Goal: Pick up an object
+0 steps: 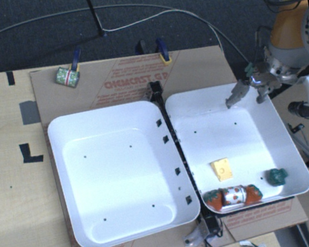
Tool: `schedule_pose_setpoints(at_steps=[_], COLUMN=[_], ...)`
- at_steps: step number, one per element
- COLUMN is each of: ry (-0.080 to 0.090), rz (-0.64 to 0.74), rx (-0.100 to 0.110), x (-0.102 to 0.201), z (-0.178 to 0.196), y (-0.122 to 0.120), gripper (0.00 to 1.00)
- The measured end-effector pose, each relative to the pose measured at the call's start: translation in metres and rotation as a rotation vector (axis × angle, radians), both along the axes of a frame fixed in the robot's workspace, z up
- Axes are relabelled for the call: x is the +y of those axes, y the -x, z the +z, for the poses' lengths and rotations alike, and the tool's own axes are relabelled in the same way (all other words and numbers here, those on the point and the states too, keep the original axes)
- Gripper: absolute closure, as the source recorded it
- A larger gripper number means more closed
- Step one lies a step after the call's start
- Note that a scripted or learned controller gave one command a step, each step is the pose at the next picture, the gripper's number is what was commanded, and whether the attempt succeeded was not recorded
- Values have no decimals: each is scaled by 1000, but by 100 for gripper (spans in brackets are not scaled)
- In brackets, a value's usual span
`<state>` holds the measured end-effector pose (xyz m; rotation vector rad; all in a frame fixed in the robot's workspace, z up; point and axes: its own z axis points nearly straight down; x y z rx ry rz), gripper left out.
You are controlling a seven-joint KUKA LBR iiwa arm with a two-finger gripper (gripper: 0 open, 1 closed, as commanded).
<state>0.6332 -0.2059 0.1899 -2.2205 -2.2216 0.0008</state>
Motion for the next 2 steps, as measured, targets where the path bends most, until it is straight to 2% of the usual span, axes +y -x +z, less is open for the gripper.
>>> schedule_pose_setpoints(at_steps=[1, 2], ry=[-2, 1], rz=[1, 1], rx=[6, -7], x=[37, 61], z=[-101, -19], y=[41, 82], gripper=[0, 0])
